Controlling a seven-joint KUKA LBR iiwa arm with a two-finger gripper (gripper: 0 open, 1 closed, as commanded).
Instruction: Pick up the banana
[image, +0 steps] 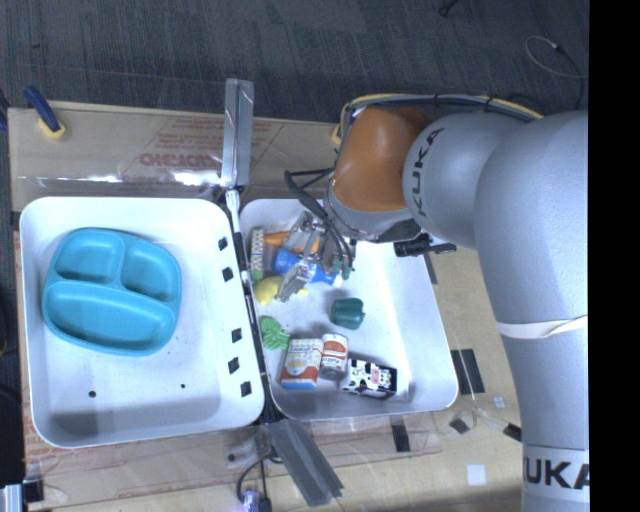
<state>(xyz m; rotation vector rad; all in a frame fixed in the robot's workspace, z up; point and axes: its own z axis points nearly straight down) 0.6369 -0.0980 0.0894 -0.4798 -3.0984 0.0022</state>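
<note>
Bench with two white bins, gripper (300, 277) low in right bin (425, 330) by banana (267, 290) (finger state? can't tell), blue tray (110, 290) left.

tray (110, 290) in left bin (40, 400) | banana (267, 290) in right bin (425, 375)

The grey arm (520, 220) reaches leftward, its claw (300, 280) pointing down low.
</note>
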